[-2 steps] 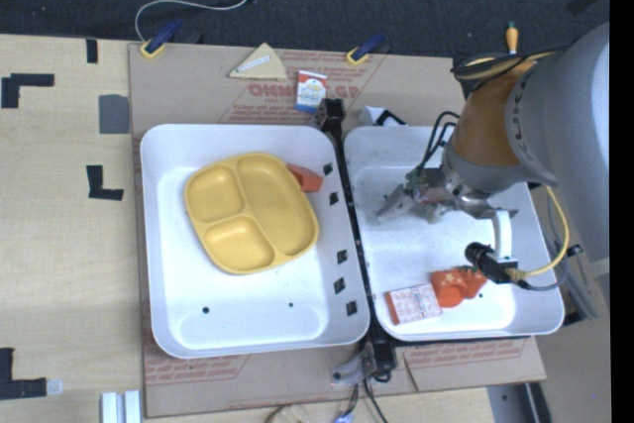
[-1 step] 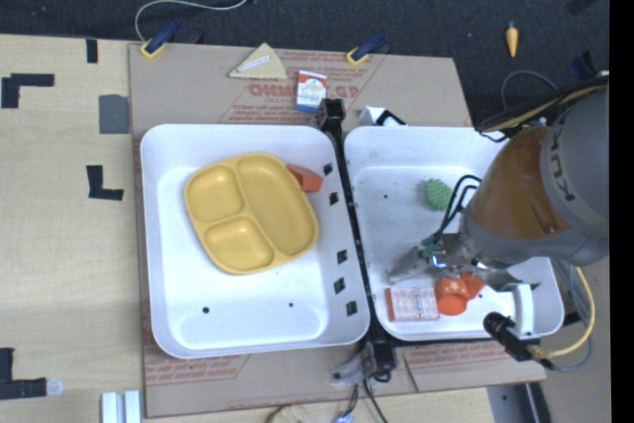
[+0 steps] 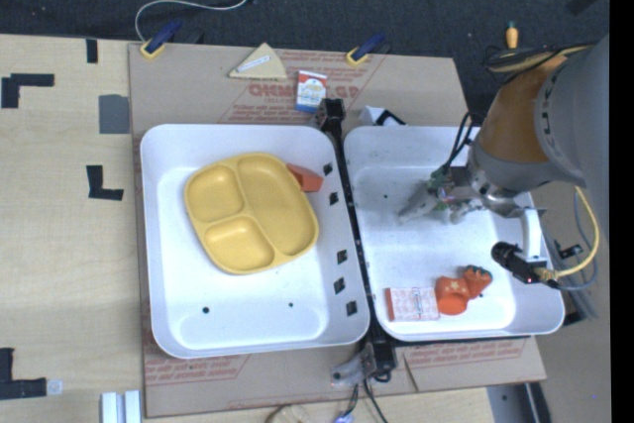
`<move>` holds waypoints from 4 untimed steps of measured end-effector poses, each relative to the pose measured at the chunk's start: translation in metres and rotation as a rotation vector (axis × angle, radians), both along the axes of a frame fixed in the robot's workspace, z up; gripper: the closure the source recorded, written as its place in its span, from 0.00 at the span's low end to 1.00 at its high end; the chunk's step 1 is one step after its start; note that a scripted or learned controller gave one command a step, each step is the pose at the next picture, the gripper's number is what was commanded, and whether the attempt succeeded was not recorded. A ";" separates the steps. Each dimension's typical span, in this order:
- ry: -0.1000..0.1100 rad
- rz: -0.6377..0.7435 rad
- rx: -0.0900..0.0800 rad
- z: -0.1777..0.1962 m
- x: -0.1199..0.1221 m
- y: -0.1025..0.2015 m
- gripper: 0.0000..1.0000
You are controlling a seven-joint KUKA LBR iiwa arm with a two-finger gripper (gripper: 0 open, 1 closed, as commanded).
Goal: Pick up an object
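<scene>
Your tool (image 3: pixel 421 203) hung low in the right bin (image 3: pixel 396 154), finger spread unclear, nothing visibly held. The orange toy (image 3: pixel 462 289) and small packet (image 3: pixel 411 304) lay near the front wall, well apart. Closing here risked grabbing air.

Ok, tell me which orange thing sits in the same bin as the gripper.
The orange toy beside the small packet, right bin; the other orange piece lies by the yellow tray.

The right bin (image 3: pixel 396 149) has open white floor across its left and middle. An orange toy (image 3: pixel 462 288) and a small printed packet (image 3: pixel 411 304) crowd its near edge. In the left bin (image 3: pixel 163 243), a yellow divided plate (image 3: pixel 251 211) takes the centre, leaving bare floor along the near side.
</scene>
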State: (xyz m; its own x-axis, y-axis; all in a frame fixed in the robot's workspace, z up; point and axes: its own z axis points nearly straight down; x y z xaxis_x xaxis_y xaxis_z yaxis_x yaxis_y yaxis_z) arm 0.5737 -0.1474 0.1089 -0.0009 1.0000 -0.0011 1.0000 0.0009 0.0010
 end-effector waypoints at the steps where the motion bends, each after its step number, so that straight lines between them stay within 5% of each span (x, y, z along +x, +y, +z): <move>1: 0.001 0.001 0.000 0.015 0.049 -0.010 0.00; 2: 0.000 0.001 0.000 -0.022 0.056 -0.029 0.00; 3: -0.004 0.002 -0.005 -0.012 0.057 -0.030 1.00; 4: -0.001 0.003 0.002 0.036 0.066 0.039 1.00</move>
